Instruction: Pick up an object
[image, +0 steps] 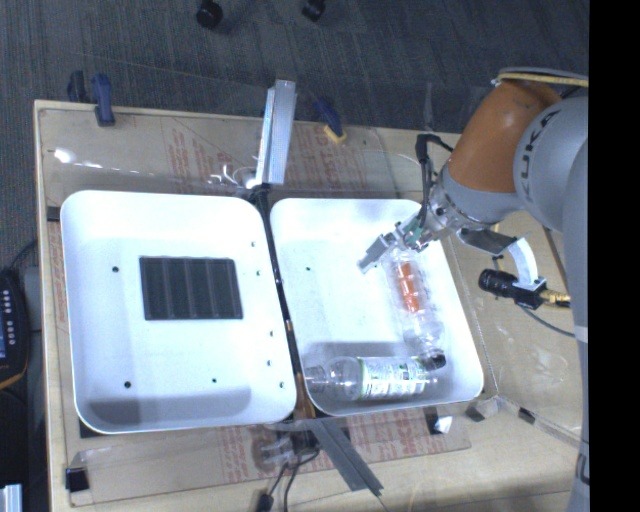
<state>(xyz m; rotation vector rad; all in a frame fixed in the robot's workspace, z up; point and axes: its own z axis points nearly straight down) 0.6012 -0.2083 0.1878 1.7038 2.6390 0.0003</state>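
Note:
In the right bin (325, 290) a clear plastic bottle with an orange label (411, 293) lies lengthwise along the right wall. A second clear bottle with a green and white label (375, 376) lies across the near wall, its cap end close to the first bottle's cap. My gripper (385, 250) hangs low over the upper right part of this bin, right at the top end of the orange-label bottle. Nothing visibly hangs from it. A dark grey ridged rectangular pad (190, 288) lies flat in the left bin (85, 330).
The grey arm with its orange band (500, 140) comes in over the right bin's far right corner. A black cable fitting (510, 285) sticks out beside the bin. A metal bar (277, 125) stands at the divider's far end, with blue clamps (102, 100) along the bench's back edge.

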